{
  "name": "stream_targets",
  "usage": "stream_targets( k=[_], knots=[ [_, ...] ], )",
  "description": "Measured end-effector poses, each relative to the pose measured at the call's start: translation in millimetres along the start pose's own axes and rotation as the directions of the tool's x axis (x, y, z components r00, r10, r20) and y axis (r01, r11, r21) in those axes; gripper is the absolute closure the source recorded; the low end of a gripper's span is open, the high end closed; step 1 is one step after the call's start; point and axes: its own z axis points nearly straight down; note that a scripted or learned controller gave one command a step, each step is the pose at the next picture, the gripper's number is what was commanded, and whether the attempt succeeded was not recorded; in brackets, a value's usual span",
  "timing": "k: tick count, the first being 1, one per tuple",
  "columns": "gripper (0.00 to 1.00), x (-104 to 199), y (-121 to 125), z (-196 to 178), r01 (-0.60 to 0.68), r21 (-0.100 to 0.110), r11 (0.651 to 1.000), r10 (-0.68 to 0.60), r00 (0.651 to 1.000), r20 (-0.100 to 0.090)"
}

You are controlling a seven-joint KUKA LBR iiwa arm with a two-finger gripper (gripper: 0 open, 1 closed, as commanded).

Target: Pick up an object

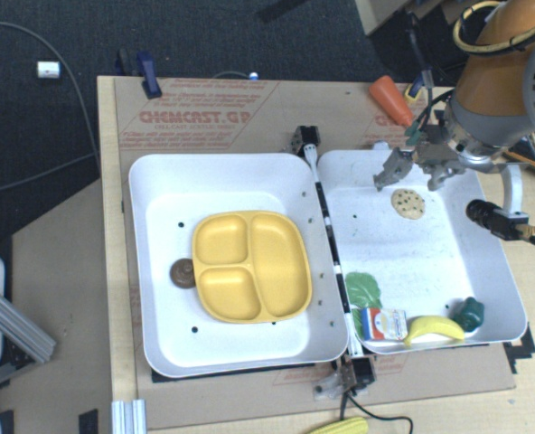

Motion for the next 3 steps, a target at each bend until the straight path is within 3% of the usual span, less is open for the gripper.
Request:
stream_targets(
  k=[1, 2, 3],
  knots=[
    [0.0, -30.2, 18.5, 125.3, 0.0, -0.006, 1.0, 0.0, 1.0, 0.002],
    [0.0, -65.6, 57.2, 126.3, 0.0, -0.004, 1.0, 0.0, 1.0, 0.002],
    [0.0, -117.6, -17.1, 127.1, 0.004, -0.001, 1.0, -0.004, 1.0, -0.007]
  ],
)
